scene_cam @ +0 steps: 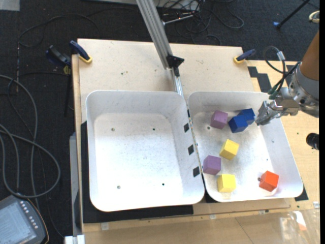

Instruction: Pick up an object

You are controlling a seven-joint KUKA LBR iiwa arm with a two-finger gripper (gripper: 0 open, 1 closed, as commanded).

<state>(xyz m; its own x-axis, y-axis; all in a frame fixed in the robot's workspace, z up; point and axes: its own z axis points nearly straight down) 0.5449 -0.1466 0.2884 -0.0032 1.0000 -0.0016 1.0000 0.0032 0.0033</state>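
Several small cubes lie in the right bin (284, 141). A blue cube (241, 120) sits near the bin's back, with a purple cube (219, 119) just left of it. A yellow cube (229, 149) lies mid-bin, and a second purple cube (212, 163) and a second yellow cube (226, 182) are toward the front left. An orange cube (269, 180) rests at the front right. My gripper (263, 115) hangs over the bin's back right, just right of the blue cube, with nothing seen held in it.
The left bin (96, 136) stands beside the right one, sharing a middle wall. A slanted metal pole (155, 27) runs from the top down to the bins' junction. Clamps (81, 52) sit at the board's back corners.
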